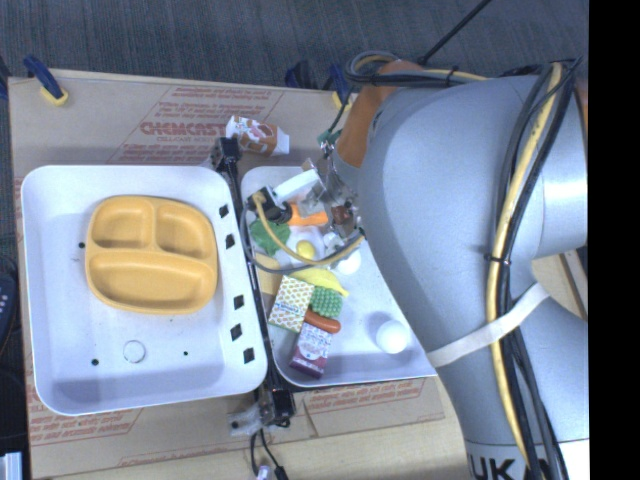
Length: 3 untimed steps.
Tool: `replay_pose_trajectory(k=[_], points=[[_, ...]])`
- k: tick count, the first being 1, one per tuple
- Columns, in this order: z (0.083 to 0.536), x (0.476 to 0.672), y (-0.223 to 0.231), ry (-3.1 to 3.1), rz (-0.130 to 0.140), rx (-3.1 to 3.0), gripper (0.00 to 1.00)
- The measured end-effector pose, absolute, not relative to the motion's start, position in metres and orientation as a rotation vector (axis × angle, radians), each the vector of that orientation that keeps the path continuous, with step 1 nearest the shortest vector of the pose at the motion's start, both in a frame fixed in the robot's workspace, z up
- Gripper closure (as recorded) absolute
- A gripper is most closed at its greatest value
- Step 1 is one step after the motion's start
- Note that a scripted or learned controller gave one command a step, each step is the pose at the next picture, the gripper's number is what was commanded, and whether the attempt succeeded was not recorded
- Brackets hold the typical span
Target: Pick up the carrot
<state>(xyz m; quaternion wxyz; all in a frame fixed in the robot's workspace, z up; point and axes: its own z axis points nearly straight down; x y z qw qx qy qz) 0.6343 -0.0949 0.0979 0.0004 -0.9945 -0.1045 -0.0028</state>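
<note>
Two white bins [40,268]: yellow tray [150,253] left, carrot [308,219] right under hand [335,208], grip unclear.

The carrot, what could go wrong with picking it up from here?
1. The carrot lies packed among other items in the right bin, so the gripper may well knock or catch a neighbour instead.
2. A yellow cable loops beside the carrot and might snag.
3. The arm covers much of that bin, so the grasp is hard to check.
</note>
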Motion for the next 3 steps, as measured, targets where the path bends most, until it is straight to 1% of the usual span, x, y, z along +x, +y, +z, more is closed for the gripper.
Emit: replay_pose_trajectory(k=[1, 2, 3], points=[[0.093, 0.629, -0.093, -0.325, 0.007, -3.122, 0.0], [0.091, 0.596, -0.092, -0.334, 0.009, -3.121, 0.0], [0.192, 0.648, -0.021, -0.745, 0.005, -3.048, 0.0]])
